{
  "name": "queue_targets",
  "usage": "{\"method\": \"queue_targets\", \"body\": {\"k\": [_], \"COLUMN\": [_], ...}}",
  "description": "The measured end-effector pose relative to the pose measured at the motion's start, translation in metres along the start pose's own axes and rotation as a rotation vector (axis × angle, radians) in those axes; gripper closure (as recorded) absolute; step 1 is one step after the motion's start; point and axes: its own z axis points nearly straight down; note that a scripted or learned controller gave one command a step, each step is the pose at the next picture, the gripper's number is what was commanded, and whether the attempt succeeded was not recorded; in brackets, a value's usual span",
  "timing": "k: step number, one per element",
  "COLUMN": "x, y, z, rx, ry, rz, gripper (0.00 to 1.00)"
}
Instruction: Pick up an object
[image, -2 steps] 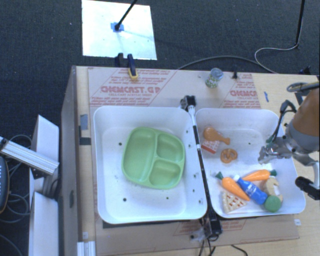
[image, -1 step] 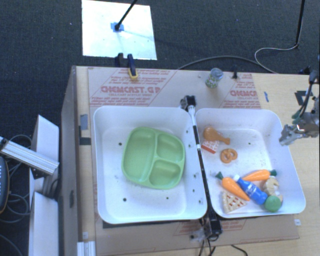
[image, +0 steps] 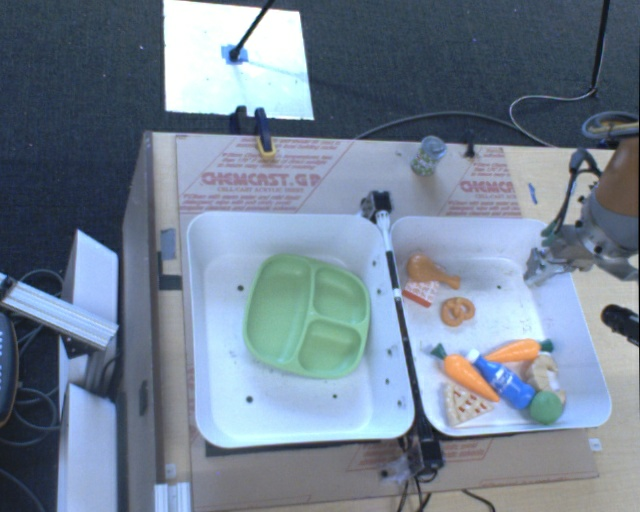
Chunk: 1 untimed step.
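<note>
The wooden tabletop (image: 560, 470) is covered by a brown protective sheet (image: 300, 170) on which "CHEMCAST GP" is printed in red, repeated at several angles. Two shallow white plastic bins are set side by side on it, presumably so that things can be moved from one to the other. In the left bin (image: 215, 300) a pale green divided plastic tray (image: 305, 315) is laid flat. In the right bin (image: 585, 330) the small toy foods are gathered: a tan drumstick (image: 430, 270), a brown pretzel (image: 457, 311), two orange carrots (image: 462, 370), a blue bottle (image: 505, 382), a waffle piece (image: 466, 405) and a green ball (image: 546, 407), mostly crowded at the near corner. The grey gripper (image: 540, 265) is held over the bin's far right rim, well apart from them; nothing is seen between the jaws, and whether they are spread cannot be told.
</note>
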Motion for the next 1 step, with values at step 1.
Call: {"method": "queue_targets", "body": {"k": [1], "x": [-0.0003], "y": [0.0012], "z": [-0.0114], "rx": [-0.004], "ry": [-0.002], "rz": [-0.003], "gripper": [1.0]}}
